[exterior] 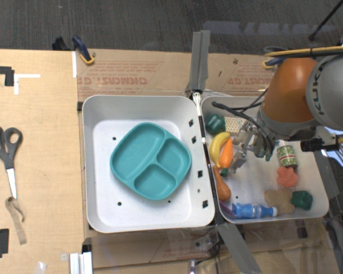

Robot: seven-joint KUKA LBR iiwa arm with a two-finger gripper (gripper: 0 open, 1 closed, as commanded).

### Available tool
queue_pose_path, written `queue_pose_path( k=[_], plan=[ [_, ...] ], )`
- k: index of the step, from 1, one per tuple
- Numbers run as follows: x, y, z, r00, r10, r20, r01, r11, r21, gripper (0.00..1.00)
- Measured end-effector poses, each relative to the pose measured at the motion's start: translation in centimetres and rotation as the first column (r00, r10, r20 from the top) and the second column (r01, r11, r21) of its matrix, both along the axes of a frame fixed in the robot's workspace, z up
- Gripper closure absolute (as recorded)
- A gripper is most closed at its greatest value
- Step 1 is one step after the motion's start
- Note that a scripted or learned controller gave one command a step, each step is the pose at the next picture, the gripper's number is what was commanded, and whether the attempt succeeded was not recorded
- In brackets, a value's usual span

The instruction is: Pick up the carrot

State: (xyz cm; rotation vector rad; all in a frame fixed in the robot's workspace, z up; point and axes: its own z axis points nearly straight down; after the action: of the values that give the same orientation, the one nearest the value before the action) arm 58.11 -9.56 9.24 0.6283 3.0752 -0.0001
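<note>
While the arm leans in from the right, this is how things stand:
Left bin (pixel 91 170): a teal divided plate (pixel 151 161) lies in it, well apart from the action.
Right bin (pixel 318 176): crowded with a banana (pixel 217 145), a blue bottle (pixel 252 211), a small can (pixel 286 156) and a green block (pixel 301 199).
Clutter: the banana touches the carrot's left side.
Carrot (pixel 226 153): upright-ish by the right bin's left wall.
Gripper (pixel 239 156): just beside the carrot on its right; whether its fingers are apart or together, I cannot tell.
</note>
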Motion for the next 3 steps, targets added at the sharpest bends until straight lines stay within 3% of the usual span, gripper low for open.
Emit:
queue_pose_path(
  k=[1,2,3],
  plan=[
    [-0.3,0.0,0.1,0.952,0.305,0.000,-0.305,0.952,0.000,0.00],
    [-0.2,0.0,1.1,0.952,0.307,0.005,-0.307,0.952,-0.003,1.00],
    [-0.2,0.0,1.1,0.952,0.307,0.004,-0.307,0.952,-0.003,0.00]
  ],
)
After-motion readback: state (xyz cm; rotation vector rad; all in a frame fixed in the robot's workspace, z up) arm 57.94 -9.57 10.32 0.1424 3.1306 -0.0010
